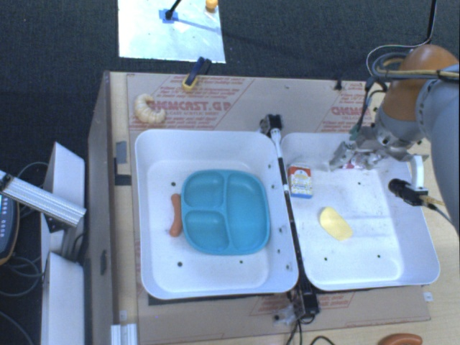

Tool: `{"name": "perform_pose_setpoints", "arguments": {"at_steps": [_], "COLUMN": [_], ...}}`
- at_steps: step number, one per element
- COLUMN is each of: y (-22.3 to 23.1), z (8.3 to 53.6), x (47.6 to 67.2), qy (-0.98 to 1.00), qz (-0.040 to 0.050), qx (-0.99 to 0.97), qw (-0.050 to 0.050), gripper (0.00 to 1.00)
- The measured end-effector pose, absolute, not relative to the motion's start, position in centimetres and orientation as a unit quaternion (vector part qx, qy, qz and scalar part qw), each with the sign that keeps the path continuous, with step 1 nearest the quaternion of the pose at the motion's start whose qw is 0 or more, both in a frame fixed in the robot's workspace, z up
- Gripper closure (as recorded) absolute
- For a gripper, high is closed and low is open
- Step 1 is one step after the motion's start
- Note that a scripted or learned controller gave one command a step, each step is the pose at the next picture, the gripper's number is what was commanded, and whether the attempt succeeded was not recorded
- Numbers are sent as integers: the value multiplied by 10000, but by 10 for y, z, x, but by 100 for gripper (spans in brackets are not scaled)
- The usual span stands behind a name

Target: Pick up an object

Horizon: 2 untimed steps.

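Well apart, yellow object (pixel 335 223) lies below the pincer (pixel 354 157).

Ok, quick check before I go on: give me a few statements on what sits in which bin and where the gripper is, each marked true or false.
1. The blue divided tray lies in the left bin. True.
2. The yellow object lies in the left bin. False: it is in the right bin.
3. The orange sausage-shaped item lies beside the tray, on its left. True.
4. The small carton sits on the tray. False: it is in the right bin, near the divide.
5. The gripper is over the right bin's far side. True.
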State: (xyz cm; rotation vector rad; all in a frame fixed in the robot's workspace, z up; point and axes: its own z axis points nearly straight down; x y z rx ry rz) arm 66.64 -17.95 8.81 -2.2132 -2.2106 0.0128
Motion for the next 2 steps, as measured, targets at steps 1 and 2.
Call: {"name": "perform_pose_setpoints", "arguments": {"at_steps": [1, 2], "y": [-159, -135], "z": [108, 87], "x": [669, 667], "qy": [-7086, -7063], "qz": [1, 56], "qx": [-7056, -7079], "qw": [-2, 12], "gripper": [0, 0]}}
